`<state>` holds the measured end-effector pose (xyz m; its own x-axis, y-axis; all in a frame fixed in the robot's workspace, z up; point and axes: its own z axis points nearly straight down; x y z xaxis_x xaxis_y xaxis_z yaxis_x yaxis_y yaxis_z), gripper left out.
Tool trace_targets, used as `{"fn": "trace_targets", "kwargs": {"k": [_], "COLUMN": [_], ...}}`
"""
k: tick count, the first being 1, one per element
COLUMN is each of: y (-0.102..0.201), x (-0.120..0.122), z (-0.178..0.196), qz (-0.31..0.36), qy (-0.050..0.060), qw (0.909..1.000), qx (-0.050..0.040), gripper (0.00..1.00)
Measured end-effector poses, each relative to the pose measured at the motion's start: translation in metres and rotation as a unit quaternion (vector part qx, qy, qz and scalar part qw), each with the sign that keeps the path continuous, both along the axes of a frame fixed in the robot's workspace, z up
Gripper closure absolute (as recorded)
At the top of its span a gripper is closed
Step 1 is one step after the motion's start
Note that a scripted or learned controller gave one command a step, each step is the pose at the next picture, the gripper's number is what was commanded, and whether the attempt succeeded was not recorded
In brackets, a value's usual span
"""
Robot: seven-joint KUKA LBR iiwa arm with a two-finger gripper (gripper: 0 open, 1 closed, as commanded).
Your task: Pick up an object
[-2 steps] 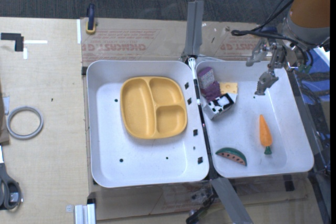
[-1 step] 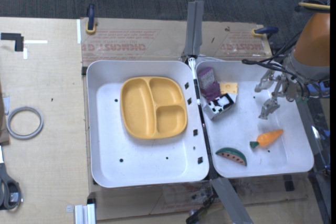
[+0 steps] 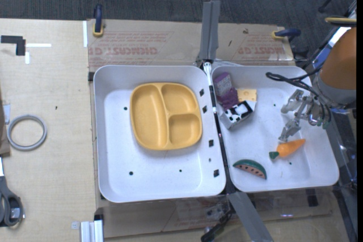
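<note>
The gripper (image 3: 290, 132) is hanging over the right bin (image 3: 317, 175), its fingers (image 3: 286, 134) sitting slightly parted just above the toy carrot (image 3: 289, 148) with nothing between them, while the carrot is lying on the bin floor near the right wall. A watermelon slice (image 3: 251, 169) is lying toward the bin's front, and a purple packet (image 3: 225, 89), a yellow cheese piece (image 3: 247, 95) and a black-and-white block (image 3: 237, 114) are crowding together at its back left. A yellow divided plate (image 3: 165, 115) is resting in the left bin (image 3: 113, 167), and a grey ring (image 3: 26, 132) is lying on the tabletop (image 3: 45, 82) at far left.
</note>
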<state>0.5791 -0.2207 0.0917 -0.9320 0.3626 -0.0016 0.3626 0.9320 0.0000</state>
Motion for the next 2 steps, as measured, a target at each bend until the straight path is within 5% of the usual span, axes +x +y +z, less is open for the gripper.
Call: {"fn": "trace_targets", "kwargs": {"k": [1,2], "y": [-0.0011,-0.0001], "x": [-0.0972,-0.0956], "z": [-0.0007,0.0079], "qz": [-0.083,-0.081], "qy": [0.001,0.000], "qw": [0.9965,0.9967], "qx": [0.0006,-0.0001], "gripper": [0.00,1.00]}}
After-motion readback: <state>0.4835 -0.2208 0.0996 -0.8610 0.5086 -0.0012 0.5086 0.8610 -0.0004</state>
